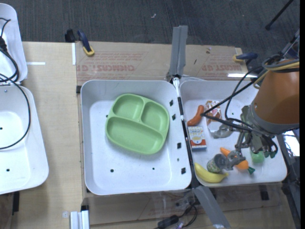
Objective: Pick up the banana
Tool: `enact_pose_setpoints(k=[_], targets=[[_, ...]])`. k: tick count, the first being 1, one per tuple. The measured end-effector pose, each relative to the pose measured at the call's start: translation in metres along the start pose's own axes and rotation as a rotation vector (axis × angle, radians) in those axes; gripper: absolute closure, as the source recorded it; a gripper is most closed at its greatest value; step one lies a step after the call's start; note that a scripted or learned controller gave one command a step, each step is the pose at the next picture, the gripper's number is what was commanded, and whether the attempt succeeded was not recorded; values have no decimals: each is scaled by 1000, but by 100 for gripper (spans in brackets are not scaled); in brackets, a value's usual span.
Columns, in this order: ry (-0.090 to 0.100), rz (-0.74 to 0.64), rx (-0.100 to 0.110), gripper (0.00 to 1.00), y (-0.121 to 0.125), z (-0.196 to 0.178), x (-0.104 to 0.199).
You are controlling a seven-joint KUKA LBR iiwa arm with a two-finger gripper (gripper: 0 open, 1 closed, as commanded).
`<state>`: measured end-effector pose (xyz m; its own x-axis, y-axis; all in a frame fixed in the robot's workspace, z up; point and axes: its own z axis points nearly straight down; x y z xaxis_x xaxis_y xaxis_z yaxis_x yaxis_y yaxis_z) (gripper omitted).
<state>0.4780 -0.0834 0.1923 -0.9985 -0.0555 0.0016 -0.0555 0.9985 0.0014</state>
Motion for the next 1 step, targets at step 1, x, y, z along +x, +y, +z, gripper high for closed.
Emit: enact_pose_setpoints(k=[1], targets=[[-2,-224,0,0,-10,101,-2]])
